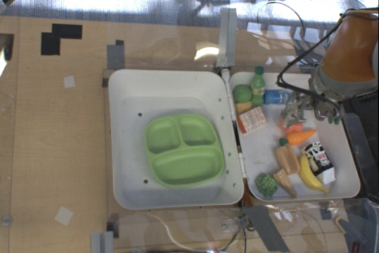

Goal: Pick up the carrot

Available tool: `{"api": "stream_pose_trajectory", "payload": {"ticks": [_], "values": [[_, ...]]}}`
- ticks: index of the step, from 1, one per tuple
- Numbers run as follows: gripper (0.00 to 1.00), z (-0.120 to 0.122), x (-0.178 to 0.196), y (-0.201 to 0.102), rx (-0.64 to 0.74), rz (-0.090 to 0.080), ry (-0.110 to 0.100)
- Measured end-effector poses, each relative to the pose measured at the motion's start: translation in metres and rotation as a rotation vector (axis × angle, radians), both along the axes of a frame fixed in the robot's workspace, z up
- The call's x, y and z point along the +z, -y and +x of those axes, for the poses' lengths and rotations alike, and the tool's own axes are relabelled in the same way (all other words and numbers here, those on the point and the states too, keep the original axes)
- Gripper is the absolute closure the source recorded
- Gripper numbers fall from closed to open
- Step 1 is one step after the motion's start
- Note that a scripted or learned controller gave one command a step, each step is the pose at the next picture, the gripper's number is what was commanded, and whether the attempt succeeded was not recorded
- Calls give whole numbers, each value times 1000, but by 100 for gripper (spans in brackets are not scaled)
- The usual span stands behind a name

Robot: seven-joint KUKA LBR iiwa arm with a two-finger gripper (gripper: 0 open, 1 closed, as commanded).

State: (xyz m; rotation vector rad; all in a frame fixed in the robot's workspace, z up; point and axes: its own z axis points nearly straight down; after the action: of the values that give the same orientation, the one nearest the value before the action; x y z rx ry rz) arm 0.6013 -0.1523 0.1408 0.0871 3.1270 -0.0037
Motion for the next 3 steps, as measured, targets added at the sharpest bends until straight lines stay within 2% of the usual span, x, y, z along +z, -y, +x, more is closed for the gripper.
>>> {"api": "stream_pose_trajectory", "payload": {"ticks": [1, 2, 3], "values": [[100, 6, 98, 24, -250, 3, 4], [0, 6, 96, 23, -250, 3, 1], [0, -5, 12, 24, -266, 5, -12]]}}
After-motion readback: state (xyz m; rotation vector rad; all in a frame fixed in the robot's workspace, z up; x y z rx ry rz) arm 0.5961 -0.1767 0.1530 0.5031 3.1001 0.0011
